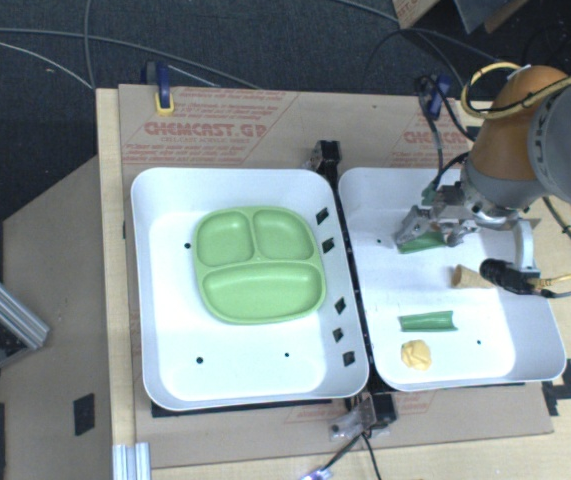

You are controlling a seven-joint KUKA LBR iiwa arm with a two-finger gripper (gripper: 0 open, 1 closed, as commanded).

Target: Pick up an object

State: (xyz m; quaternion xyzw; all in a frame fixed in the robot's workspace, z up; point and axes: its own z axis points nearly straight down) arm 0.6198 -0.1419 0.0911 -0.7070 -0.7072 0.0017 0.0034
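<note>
The gripper (pixel 427 226) is down in the right bin (pixel 525 363), at about eleven o'clock of its floor, right over a green piece (pixel 417 244) that pokes out beneath it. Whether the jaws are clenched on that piece or released I cannot tell. Nothing looks lifted yet, so the pick seems unfinished. A green strip (pixel 427 320) and a yellow lump (pixel 416 353) lie towards six o'clock, a small tan block (pixel 459 276) near centre. The left bin (pixel 155 358) carries a green divided plate (pixel 260 265).
</note>
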